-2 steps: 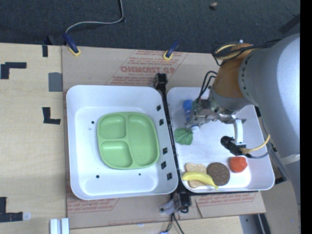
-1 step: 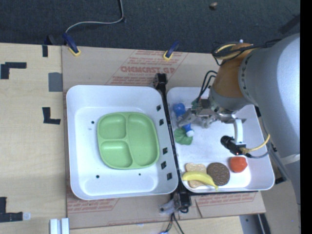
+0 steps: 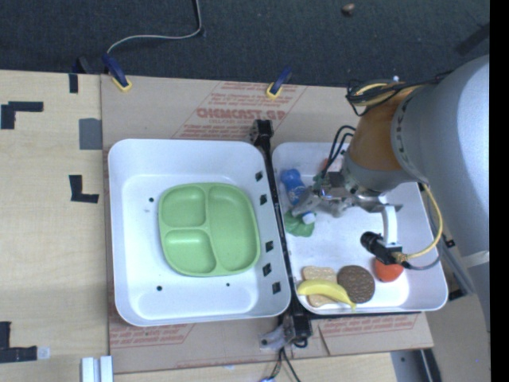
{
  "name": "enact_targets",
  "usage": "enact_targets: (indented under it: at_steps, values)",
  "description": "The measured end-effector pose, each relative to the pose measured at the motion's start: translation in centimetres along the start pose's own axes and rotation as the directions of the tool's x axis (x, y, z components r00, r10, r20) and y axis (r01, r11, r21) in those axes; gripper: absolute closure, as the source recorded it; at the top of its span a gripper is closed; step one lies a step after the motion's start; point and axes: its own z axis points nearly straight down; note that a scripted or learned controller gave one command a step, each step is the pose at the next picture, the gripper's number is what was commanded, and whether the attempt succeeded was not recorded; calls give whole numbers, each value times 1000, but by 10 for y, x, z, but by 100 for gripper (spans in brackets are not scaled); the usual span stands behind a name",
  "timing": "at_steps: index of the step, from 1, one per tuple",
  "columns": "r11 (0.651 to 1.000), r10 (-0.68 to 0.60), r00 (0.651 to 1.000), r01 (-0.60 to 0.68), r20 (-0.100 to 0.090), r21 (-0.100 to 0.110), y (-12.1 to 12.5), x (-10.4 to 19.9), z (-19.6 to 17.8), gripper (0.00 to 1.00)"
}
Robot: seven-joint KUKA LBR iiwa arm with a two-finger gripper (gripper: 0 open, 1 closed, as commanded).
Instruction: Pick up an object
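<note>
My gripper [image 3: 312, 201] reaches into the right bin [image 3: 413, 293] from the right, low over its left side. Just below its tip lies a green object [image 3: 301, 226], and a blue object [image 3: 291, 180] sits just above it near the bin's left wall. At the bin's front lie a yellow banana [image 3: 326, 294], a tan cracker-like piece [image 3: 318, 274] and a brown round cookie [image 3: 356, 284]. A red-orange ball [image 3: 388, 271] rests to the right of the cookie. The grey arm with its orange band [image 3: 378, 138] covers the bin's back right.
The left bin [image 3: 131, 213] holds a green divided plate [image 3: 210, 228]. A black clamp [image 3: 262, 132] sits on the divider between the bins. Cables loop beside the wrist, and a black fitting [image 3: 380, 247] hangs over the right bin. Cardboard lies under both bins.
</note>
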Motion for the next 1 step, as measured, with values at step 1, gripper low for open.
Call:
enact_targets:
  at_steps: [1]
  values:
    - [1000, 1, 1000, -1, -1, 2, 22, 1, 1, 0]
